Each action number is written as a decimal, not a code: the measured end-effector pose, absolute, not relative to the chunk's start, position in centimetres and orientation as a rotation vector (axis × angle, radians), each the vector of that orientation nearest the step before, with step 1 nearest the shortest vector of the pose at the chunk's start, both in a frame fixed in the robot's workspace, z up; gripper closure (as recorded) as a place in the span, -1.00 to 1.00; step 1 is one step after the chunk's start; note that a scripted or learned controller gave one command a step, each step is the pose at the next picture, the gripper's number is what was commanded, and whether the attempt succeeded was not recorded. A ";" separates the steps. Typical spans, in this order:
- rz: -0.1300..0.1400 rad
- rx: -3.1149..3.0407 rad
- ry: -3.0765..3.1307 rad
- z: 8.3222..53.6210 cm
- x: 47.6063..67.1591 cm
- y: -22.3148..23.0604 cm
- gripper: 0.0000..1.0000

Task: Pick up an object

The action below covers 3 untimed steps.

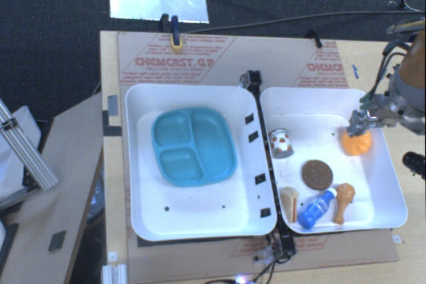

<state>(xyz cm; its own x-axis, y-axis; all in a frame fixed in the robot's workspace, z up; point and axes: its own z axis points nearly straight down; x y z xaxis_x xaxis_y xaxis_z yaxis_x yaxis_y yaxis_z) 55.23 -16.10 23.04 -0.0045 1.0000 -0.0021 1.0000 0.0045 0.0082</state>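
Hand: hand at the end of the grey arm, low over the far right part of the right bin; whether its fingers are spread or pressed together cannot be told from this slanted view.
Orange object: small rounded orange object, directly beneath the hand's tip and seemingly touching it; nothing shows it gripped between the fingers.
Brown disc: flat round brown disc, below and to the left of the hand, well apart from it, on the bin floor.
Cup: small white cup with red spots, lying tilted far to the left of the hand, near the divider between the bins.
Drumstick: tan toy chicken drumstick, below the hand, near the bin's front wall.
Blue bottle: blue bottle with a white cap, just left of the drumstick, lying on its side, below and left of the hand.
Cone: pale cone-shaped piece, touching or just beside the bottle on its left.
Left bin: left bin, far to the left of the hand, holding a turquoise divided plate with three compartments.
Worktop: worktop covered with printed brown board, carrying both bins side by side.
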 end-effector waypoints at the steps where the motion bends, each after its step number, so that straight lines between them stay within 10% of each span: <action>1: 0.005 2.212 2.223 27.4 55.4 -16.1 1.00; 3: 0.003 2.211 2.231 24.4 57.1 -4.8 1.00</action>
